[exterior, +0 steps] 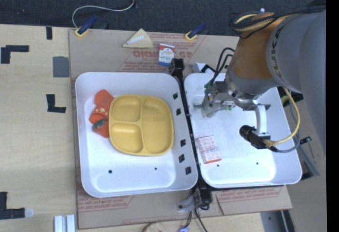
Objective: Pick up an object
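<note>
Packet (208,149) lies low in the right bin (265,172); gripper (212,104) hovers above it, finger state unclear; next, descend onto it.

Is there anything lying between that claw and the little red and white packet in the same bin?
Nothing visible does. The claw hangs over the upper part of the right bin, and only bare white floor separates it from the packet below it.
</note>
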